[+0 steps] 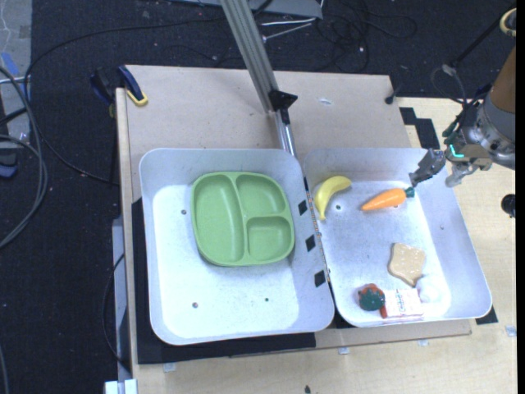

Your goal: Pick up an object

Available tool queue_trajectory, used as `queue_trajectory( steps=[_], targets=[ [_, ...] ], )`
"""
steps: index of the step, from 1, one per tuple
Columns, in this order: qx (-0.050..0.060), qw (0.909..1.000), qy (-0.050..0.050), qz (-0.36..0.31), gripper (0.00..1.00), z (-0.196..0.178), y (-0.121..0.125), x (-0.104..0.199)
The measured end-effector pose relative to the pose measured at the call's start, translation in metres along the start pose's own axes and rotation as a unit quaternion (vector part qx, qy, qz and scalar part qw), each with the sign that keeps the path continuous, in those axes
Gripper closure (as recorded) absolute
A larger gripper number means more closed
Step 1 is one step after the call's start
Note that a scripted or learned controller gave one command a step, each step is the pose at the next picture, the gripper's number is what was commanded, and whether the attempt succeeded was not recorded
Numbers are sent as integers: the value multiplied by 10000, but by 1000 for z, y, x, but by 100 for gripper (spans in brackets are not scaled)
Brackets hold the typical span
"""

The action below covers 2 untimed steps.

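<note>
hovering | hand (439, 169) just right of carrot (384, 199) | right bin (459, 245)

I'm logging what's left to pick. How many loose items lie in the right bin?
5. A banana at its upper left, a carrot beside it, a toast slice lower down, and a small red-green item and a red-white packet at the bottom edge.
</note>
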<state>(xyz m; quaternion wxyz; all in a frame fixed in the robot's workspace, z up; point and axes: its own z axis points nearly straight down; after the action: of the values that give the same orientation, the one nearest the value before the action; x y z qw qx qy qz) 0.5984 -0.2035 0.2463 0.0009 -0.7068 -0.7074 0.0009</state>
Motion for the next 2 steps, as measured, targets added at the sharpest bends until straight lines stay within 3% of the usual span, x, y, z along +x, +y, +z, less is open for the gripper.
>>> queue_trajectory(
  steps=[1,2],
  targets=[
    [-16,10000,-4,-3,0,-1,1,0],
    [5,10000,1,-14,0,58,9,4]
  ],
)
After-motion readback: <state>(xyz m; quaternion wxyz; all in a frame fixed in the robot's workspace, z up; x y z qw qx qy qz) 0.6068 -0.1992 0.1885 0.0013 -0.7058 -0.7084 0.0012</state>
